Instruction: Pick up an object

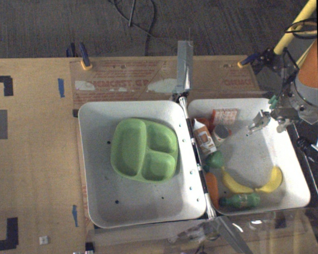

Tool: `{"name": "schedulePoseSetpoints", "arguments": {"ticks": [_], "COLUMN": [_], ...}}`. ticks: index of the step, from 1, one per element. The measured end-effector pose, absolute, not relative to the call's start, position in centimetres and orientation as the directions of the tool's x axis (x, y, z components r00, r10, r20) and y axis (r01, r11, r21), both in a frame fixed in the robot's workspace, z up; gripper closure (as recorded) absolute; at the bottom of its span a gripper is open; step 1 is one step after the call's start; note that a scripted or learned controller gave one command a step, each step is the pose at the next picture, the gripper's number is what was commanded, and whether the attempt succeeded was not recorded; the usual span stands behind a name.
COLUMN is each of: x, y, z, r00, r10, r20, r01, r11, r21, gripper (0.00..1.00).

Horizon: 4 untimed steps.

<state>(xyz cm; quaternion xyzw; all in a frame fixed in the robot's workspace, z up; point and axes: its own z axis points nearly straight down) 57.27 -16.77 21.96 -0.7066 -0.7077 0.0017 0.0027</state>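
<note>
My gripper (267,126) hangs over the upper right part of the right bin (299,194), its two fingers spread apart with nothing between them. Along the bin's left wall lie a white bottle with an orange label (203,138), a small grey can (220,133) and a red-and-white box (225,116). Below them sit a green round fruit (215,160) and an orange carrot (212,187). Two yellow bananas (236,183) (273,180) and a green bottle (239,200) lie near the front wall. The gripper is right of and above all of them, touching none.
The left bin (99,204) holds a green divided plate (145,149). A metal divider bar (184,65) runs between the bins at the back. The grey arm with its orange band (308,74) and cables come in at the right edge.
</note>
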Motion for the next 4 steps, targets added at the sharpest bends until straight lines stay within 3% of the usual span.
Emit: {"name": "schedulePoseSetpoints", "arguments": {"ticks": [1, 2, 3, 4], "x": [60.6, 66.3, 66.4, 66.4], "y": [-15.7, -13.3, -13.2, -13.1], "z": [9.6, 11.2, 12.4, 12.4], "r00": [-0.26, 0.179, 0.174, 0.174], "r10": [0.965, 0.984, 0.985, 0.985], "r20": [-0.001, -0.001, -0.003, -0.003], "r01": [0.965, 0.984, 0.985, 0.985], "r11": [0.26, -0.179, -0.174, -0.174], "r21": [0.002, 0.001, 0.005, 0.004], "gripper": [0.0, 0.0, 1.0, 0.0]}}
